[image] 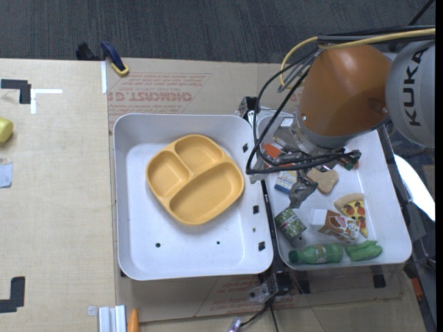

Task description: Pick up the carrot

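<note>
- While the arm's orange band [344,88] hangs over the right bin [392,206], treat the step in hand as the approach to the carrot.
- Carrot [275,152]: judged to be the orange-red sliver at the bin's upper left, near the wall next to the left bin [124,206], crossed by black cables [259,144] and partly hidden by the arm.
- Pincer [302,189]: a grey part shows below the wrist, just beside the tan cookie [323,180]; its opening cannot be told.
- Align along the carrot's narrow width, clear of the bin wall.
- Descend slowly, because the small blue-white box [285,182] lies close by.
- Confirm that the carrot sits between the pads before lifting.
</note>
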You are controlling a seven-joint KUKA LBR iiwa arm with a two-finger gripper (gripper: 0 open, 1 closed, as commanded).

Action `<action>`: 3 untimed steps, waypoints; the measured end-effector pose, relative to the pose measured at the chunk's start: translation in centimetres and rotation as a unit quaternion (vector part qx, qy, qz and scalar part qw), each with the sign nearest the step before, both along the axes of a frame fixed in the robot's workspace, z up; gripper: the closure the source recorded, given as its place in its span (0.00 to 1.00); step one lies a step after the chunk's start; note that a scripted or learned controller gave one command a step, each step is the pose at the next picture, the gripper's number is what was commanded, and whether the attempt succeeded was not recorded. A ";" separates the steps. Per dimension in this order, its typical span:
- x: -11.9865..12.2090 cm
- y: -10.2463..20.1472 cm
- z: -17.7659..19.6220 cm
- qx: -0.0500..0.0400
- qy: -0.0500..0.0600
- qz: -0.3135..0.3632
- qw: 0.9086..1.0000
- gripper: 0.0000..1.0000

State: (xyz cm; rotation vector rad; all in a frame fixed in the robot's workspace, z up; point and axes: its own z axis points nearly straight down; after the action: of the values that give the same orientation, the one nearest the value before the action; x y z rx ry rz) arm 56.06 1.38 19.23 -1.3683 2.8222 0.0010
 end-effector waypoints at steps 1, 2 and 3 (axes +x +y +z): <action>-1.0 2.7 1.3 0.000 -0.001 0.153 0.988 0.00; 0.7 0.0 0.0 0.000 0.000 0.218 0.976 0.00; 1.6 0.2 1.7 0.000 -0.001 0.284 0.959 0.00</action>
State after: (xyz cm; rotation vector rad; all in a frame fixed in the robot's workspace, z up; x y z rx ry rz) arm 57.65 1.59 20.95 -2.1119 2.3180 0.0024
